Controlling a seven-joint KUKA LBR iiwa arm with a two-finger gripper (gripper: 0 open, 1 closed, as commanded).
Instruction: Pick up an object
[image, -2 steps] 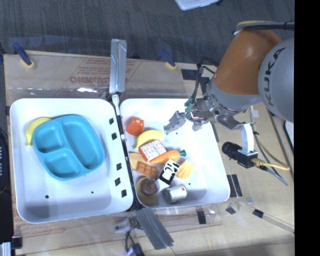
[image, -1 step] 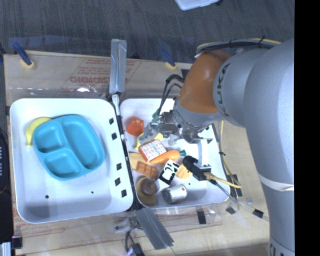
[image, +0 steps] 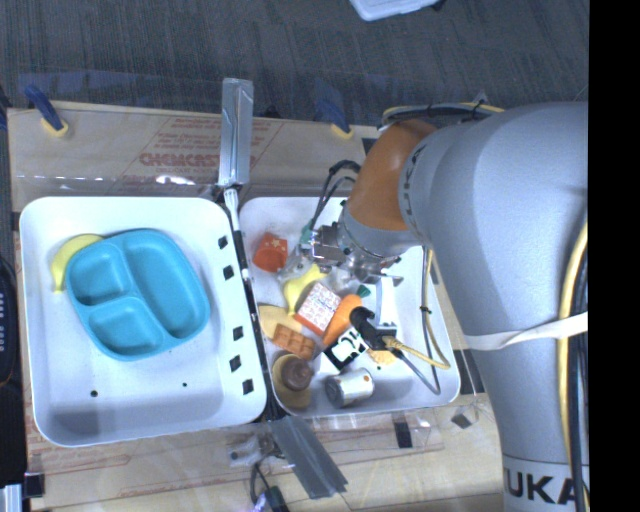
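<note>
The arm comes in from the right, and its gripper (image: 327, 258) hangs low over the upper middle of the right bin (image: 446, 372). It is just right of a red block (image: 268, 252) and just above a yellow piece (image: 299, 291). Below these lie a small box with a red and white pattern (image: 318, 307) and an orange carrot-shaped item (image: 343, 314). The wrist hides the gripper's tips. I see nothing held in it.
A tan waffle piece (image: 288, 338), a brown cup (image: 294, 376) and a silver can (image: 351, 388) crowd the right bin's front. In the left bin (image: 45, 405), a blue divided plate (image: 140, 290) lies over a yellow item (image: 73, 253). The bins' divider runs between them.
</note>
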